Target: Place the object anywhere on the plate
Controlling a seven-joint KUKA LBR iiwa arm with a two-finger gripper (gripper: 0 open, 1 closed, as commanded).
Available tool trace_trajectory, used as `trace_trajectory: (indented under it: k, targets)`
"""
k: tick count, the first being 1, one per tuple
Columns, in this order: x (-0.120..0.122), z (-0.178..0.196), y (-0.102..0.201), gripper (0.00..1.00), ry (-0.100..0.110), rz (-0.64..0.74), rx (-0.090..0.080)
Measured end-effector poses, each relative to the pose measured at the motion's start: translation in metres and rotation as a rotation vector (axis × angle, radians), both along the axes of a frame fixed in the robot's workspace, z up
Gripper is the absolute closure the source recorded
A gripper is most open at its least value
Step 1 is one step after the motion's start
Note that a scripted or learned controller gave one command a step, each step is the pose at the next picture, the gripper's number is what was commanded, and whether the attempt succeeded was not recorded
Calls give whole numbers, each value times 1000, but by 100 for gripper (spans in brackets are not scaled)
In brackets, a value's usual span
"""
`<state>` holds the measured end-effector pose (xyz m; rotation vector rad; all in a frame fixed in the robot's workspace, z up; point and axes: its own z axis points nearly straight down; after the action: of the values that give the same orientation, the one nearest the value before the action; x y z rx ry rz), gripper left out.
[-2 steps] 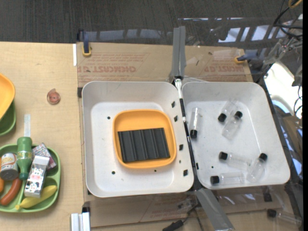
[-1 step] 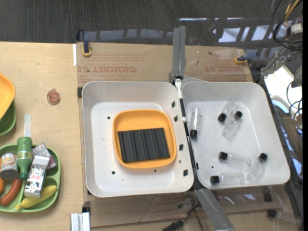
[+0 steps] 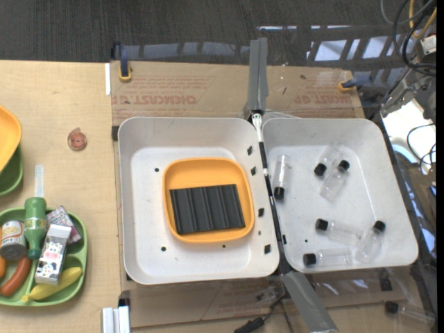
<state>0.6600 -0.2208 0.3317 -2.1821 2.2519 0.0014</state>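
Camera view: an orange plate sits mid left bin, a black ridged block on it; 6 black-capped clear vials lie scattered across the right bin.

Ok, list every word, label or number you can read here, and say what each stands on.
"CHEMCNZT" in red print, seen upside down, reading uncertain: on the cardboard sheet behind the left bin.
Red print on the cardboard behind the right bin: too faint to read.
Labels on the green bottle, the can and the small carton on the green plate: too small to read.
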Motion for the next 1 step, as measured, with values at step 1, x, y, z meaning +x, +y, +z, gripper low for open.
trace_trajectory:
  k: [1]
  targets:
    - [0,-35,0,0,2,396,1]
